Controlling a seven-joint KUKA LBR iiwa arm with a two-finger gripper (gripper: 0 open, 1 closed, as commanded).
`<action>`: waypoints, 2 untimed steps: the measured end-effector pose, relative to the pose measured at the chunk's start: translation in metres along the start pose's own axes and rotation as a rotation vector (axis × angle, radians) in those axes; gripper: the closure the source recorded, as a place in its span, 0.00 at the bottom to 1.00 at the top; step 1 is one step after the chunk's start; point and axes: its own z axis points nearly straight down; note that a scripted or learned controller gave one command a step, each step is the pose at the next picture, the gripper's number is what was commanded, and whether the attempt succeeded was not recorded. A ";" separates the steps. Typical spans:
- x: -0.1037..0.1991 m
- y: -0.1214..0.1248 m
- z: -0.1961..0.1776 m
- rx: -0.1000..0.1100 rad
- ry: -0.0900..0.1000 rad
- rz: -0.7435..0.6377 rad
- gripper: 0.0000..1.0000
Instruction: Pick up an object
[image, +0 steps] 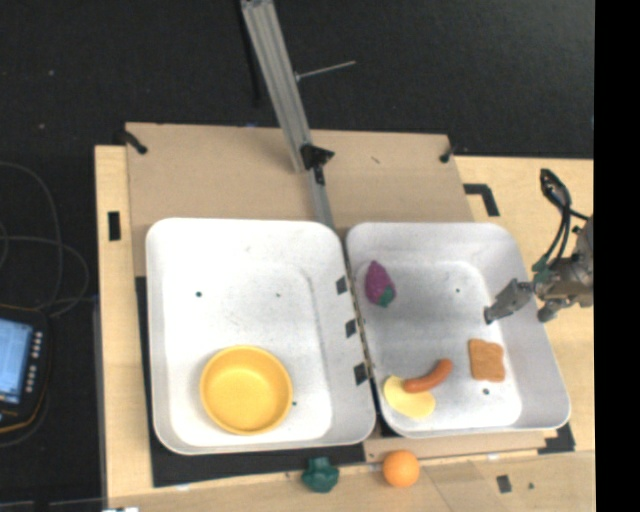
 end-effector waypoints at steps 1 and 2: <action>0.000 0.000 0.000 0.000 0.000 0.001 0.00; 0.005 -0.006 0.047 0.004 0.000 0.003 0.00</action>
